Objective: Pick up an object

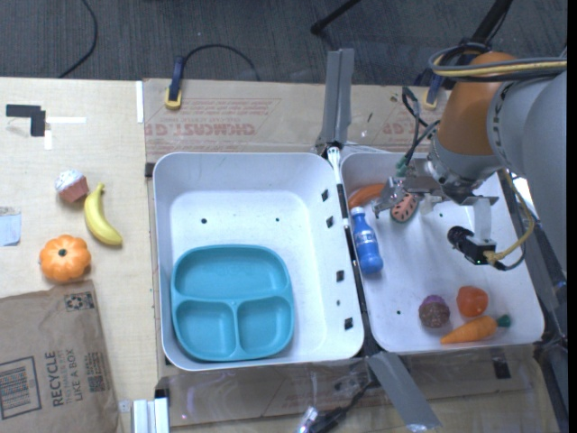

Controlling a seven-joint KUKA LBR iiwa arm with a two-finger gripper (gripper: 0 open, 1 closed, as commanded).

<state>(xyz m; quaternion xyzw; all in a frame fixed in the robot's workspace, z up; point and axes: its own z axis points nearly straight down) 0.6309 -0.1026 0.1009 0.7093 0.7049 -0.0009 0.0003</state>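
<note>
While poised over the right bin (523, 287) in the frame's upper right, gripper (403, 205) clamped on a strawberry (405, 208); blue bottle (366, 241) lower left; orange pepper (365, 193) beside.

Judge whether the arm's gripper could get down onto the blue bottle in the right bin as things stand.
Probably yes. The blue bottle lies uncovered by the right bin's left wall, with the gripper close by; that wall may crowd one finger.

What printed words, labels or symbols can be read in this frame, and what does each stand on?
"RECYCLE" and "LIKE A" with a barcode: on the brown cardboard box at bottom left.
Red lettering, upside down and too blurred to read: on the cardboard sheet behind the bins.
Label on the blue bottle: too small to read.
</note>
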